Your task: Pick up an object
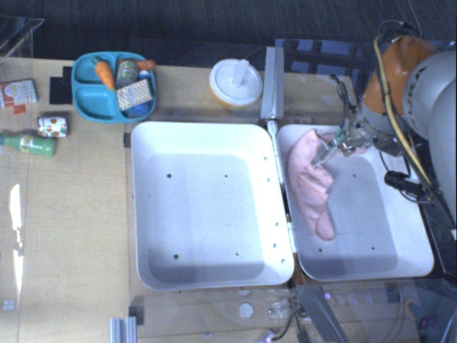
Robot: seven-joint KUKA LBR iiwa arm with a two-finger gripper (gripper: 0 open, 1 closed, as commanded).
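The wooden desk [71, 220] carries two shallow white bins side by side. The left bin [207, 263] is the larger in view; the right bin [378, 256] sits just beside it, with a metal divider rail [270, 77] rising behind the seam between them. The grey arm [432, 91] with its orange band comes in from the upper right and angles down over the right bin's back edge. A pink cloth [311, 184] lies crumpled along the left side of the right bin, stretching from near the back wall toward the bin's middle. The gripper [341, 146] is at the cloth's upper right edge, seemingly touching it; how wide it stands, or whether it has any hold on the fabric, cannot be told. Behind the left bin sit a blue divided tray [86, 106] holding small toy foods and a white lidded cup [235, 81]. At the far left lie a green bottle [28, 143], a small can [53, 126] and a small carton [18, 93].
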